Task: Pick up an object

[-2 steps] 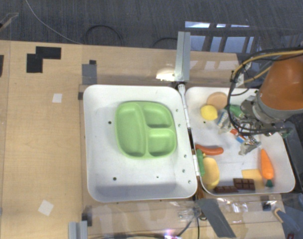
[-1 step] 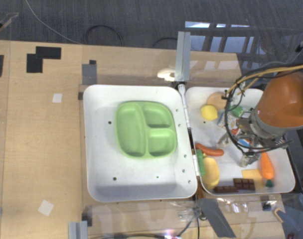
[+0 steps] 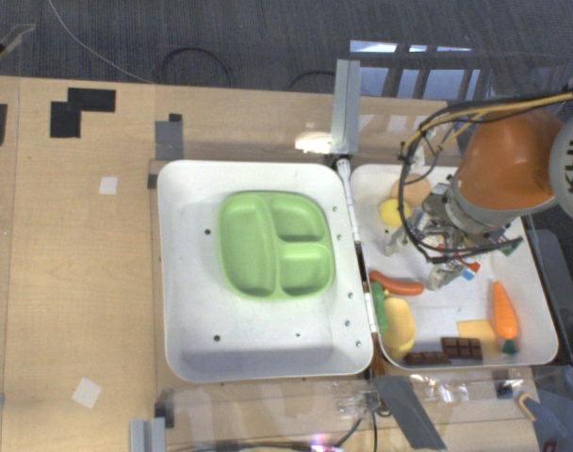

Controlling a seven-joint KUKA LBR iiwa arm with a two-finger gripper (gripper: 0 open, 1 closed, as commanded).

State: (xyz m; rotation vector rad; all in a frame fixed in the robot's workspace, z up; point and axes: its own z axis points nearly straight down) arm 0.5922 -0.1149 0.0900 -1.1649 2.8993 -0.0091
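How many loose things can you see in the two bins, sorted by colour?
Green: 2, divided plate, small piece
Yellow: 3
Orange or red: 2, carrot, long piece
Brown: 1, bar
Total: 8

2 white bins: left bin [image 3: 188, 347] at 9 o'clock, right bin [image 3: 536, 347] at 3. Left holds 1 green divided plate [image 3: 272, 243]. Right holds approx 7 items: 1 carrot [image 3: 503, 314], 1 red chili [image 3: 397, 284], 1 chocolate bar [image 3: 461, 348], 1 cheese wedge [image 3: 476, 330], 1 yellow-green corn [image 3: 394, 319], 1 lemon [image 3: 390, 213], 1 tan piece [image 3: 416, 192]. 1 arm [image 3: 508, 163], partly hiding more.
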